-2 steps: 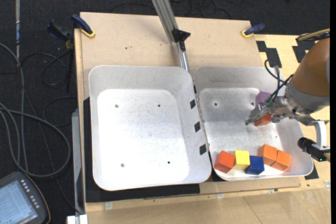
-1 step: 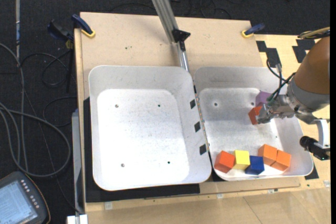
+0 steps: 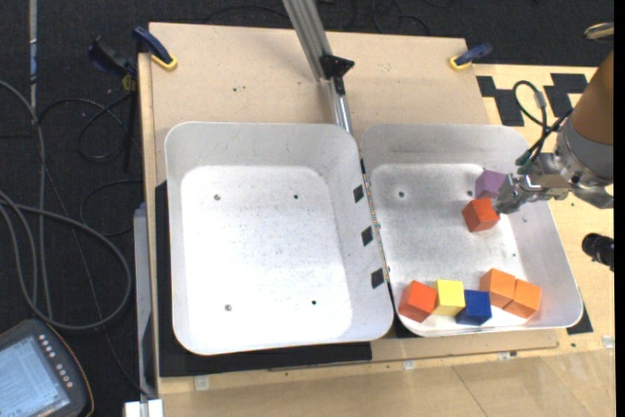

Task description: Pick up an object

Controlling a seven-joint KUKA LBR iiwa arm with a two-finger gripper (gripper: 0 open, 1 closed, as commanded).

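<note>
Dark carpet all round the bench [image 3: 293, 73], cables trailing on it; I read no brand or legible writing anywhere, only black-and-white marker patches on the bench beyond the pincer.

Nearest me, well left of the pincer, a screen corner [image 3: 34, 376] shows, text too small to read. Along the near wall of the right bin [image 3: 459, 329], below the pincer: an orange block [image 3: 419, 299], a yellow block [image 3: 450, 295], a blue block [image 3: 476, 307] and two more orange blocks [image 3: 513, 291] bunched together, touching or nearly so.

Left bin [image 3: 264, 234] lies far left of the pincer.

Pincer [image 3: 510, 201] sits low inside the right bin. A red-orange block [image 3: 480, 214] lies just at its tip, on its left; a purple block [image 3: 491, 182] just beyond that. Contact unclear. Whether the pincer is wide or narrow, I cannot tell. Nothing visibly gripped.

Farther off: the arm [image 3: 591, 137] with orange band, a slanted metal pole [image 3: 298, 0], clamps at the bench's far corners.
</note>
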